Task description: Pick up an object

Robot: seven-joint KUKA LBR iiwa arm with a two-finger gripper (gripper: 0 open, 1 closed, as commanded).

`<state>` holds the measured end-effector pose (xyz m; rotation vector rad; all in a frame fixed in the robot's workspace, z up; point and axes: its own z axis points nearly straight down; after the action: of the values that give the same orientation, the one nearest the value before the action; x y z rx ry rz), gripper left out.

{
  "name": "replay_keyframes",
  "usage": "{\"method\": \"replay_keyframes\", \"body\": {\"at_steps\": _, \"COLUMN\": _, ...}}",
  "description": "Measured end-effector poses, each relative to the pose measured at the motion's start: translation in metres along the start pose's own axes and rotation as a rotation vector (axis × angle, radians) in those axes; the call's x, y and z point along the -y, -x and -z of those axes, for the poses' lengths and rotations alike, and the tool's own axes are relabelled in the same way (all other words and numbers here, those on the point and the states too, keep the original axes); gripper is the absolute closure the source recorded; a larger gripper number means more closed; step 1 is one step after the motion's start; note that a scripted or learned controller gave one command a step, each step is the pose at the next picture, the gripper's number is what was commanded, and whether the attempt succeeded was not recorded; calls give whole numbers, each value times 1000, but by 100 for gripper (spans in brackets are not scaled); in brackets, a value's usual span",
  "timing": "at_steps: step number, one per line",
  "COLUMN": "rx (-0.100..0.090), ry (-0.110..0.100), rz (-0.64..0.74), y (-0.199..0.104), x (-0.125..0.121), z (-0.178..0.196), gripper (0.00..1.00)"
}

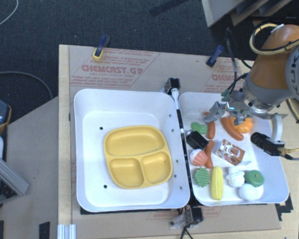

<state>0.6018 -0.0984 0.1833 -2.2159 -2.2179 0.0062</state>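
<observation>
Several toys: the right bin (281, 173) holds a crowd of small play-food pieces; the left bin (83, 138) holds a yellow divided tray (137, 155).
Likeliest target: the orange toy (237, 127) at the far end of the right bin, directly under the gripper (229, 111).
Handling: it looks like hollow moulded plastic, so probably light, stiff and rather slick; its rounded shape could squirt out of a pinch.
Where to grip: across its narrower width near the middle, I judge, not at the tapered end.
Neighbours: a red sausage-shaped piece (211, 129) and a green piece (199, 127) lie just to its left, a printed packet (229, 151) just nearer; they crowd the approach.
Other options: the corn cob (216, 182) lies at the near edge with more room around it.
Gripper: low over the far part of the right bin, fingers spread apart, nothing seen between them; whether a fingertip touches the orange toy I cannot tell.
Arm: the orange band (278, 53) sits above at the far right.
</observation>
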Motion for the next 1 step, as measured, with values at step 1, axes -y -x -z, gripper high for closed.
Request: {"method": "replay_keyframes", "body": {"at_steps": 1, "rx": 0, "ry": 1, "rz": 0, "y": -3, "x": -2, "z": -44, "gripper": 0}}
